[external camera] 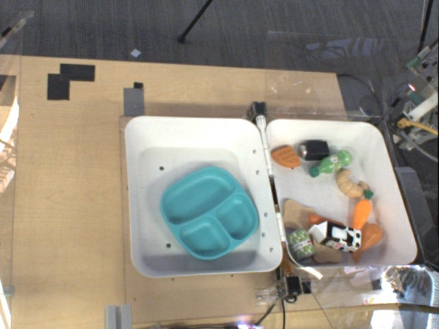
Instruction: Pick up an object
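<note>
Nearest me in the right bin [391,173], a black-and-white carton [337,236] lies beside a green patterned piece [300,240] on its left and an orange lump [372,234] on its right. Just beyond stands a carrot [361,213], then a tan pastry shape [348,183]. Farther back lie a green toy [333,163], a black cylinder [314,149] and an orange-brown piece [286,157]. The left bin [137,184] holds a teal divided plate [209,212]. I cannot tell the gripper's state.
</note>
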{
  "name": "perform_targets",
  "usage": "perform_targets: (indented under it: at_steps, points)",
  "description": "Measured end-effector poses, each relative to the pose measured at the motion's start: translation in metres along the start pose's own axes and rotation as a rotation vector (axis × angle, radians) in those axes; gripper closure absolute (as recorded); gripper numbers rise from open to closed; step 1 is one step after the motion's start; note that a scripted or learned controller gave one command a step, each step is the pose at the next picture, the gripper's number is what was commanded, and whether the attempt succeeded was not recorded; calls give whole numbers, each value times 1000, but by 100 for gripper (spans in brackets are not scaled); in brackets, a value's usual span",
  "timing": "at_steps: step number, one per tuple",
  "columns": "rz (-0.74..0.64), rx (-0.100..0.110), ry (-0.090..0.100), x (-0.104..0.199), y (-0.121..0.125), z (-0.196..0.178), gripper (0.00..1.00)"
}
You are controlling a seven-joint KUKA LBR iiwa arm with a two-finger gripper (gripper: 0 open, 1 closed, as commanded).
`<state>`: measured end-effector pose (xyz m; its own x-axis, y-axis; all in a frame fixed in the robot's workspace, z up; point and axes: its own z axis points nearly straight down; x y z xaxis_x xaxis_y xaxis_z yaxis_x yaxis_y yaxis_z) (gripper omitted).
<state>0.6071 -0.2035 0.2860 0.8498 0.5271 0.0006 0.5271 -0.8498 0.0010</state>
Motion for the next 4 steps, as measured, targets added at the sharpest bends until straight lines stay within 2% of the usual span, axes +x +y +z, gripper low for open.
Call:
perform_targets:
  at_steps: [1,4]
  points:
    - [-179,-3,2,34,21,6,100]
    - [-214,-16,9,42,19,-30,100]
